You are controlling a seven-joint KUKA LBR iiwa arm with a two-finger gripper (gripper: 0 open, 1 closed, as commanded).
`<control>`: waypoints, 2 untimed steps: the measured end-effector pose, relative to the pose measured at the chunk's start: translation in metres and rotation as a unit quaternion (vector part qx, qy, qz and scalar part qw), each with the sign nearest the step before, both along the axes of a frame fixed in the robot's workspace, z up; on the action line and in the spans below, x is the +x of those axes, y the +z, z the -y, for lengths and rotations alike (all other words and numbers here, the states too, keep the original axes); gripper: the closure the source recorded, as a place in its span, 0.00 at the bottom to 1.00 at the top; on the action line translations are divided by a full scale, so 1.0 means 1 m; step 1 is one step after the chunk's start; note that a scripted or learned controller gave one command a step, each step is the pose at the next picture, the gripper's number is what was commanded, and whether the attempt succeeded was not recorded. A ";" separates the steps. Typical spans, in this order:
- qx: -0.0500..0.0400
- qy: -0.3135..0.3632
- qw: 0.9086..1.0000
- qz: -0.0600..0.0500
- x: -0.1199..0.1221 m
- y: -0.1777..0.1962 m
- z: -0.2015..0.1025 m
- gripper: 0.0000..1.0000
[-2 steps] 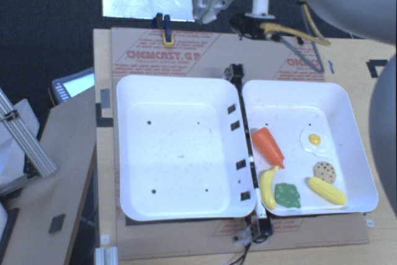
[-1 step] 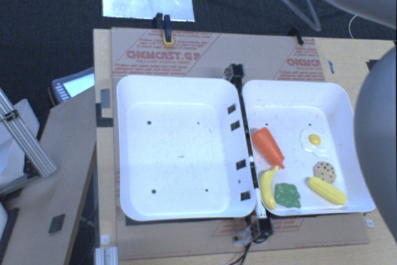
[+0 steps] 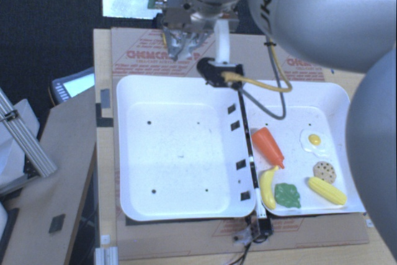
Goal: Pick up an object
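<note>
Gripper [image 3: 180, 46] hangs above the cardboard sheet [image 3: 149, 59], beyond the far rim of the left bin [image 3: 167, 146]; nothing sits between its fingers, which look nearly closed (metal tips converge to a point).

All candidate objects lie in the right bin [image 3: 298, 115], placed relative to the carrot [image 3: 268, 144]:
- carrot itself, orange, near the divider between bins, pointing toward the far-left.
- banana [image 3: 268, 188], just nearer the camera than the carrot, its top close to the carrot's wide end.
- green leafy piece [image 3: 287, 195], beside the banana, right of it.
- fried egg [image 3: 314, 141], right of the carrot, apart.
- cookie [image 3: 324, 171], right and nearer.
- corn cob [image 3: 327, 191], furthest right-near.

Grey arm [image 3: 322, 3] spans the top right.
</note>
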State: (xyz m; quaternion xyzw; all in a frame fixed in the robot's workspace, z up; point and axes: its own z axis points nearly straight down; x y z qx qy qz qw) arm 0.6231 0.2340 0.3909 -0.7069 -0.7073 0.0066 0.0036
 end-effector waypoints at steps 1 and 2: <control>0.003 0.000 1.000 0.008 0.003 0.020 0.000 1.00; 0.004 0.000 1.000 0.009 0.004 0.031 0.000 1.00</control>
